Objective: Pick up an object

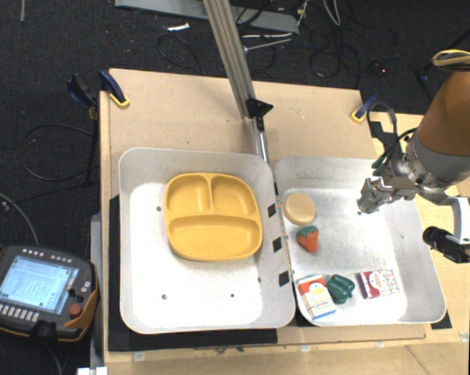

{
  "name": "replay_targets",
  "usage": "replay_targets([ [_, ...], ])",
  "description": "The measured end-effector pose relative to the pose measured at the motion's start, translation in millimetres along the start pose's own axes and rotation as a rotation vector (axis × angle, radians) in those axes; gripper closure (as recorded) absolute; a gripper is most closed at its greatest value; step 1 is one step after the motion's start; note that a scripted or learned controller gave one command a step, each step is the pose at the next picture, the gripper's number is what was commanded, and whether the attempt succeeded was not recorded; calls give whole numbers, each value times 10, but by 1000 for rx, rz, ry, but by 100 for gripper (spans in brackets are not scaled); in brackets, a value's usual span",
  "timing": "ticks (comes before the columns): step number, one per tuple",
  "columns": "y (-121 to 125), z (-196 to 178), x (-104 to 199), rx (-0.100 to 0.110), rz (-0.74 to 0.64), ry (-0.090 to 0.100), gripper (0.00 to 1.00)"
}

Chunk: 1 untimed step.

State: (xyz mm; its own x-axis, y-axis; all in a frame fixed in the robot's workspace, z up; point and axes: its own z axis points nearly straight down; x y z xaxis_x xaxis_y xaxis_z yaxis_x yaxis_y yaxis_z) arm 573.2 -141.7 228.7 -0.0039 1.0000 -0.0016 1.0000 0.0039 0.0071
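Where bin meets divider: strawberry, red, green-capped.

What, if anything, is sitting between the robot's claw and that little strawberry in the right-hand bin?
Nothing visible blocks it. The gripper is over bare floor of the right bin, and the strawberry lies to its left in the camera view with open bin floor between them. The round tan piece touches the strawberry's upper side, off that line.

My pale tan wooden surface stands on a dark black carpeted floor. Blue-and-yellow clamps grip its far corners. A slanted grey metal pole rises from its far edge. Loose black cables trail over the floor behind. A grey handheld control pendant with a lit screen lies at the near left.
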Motion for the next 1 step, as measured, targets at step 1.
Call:
replay_targets([
  [1, 12, -169, 2, 3, 1, 1, 100],
])
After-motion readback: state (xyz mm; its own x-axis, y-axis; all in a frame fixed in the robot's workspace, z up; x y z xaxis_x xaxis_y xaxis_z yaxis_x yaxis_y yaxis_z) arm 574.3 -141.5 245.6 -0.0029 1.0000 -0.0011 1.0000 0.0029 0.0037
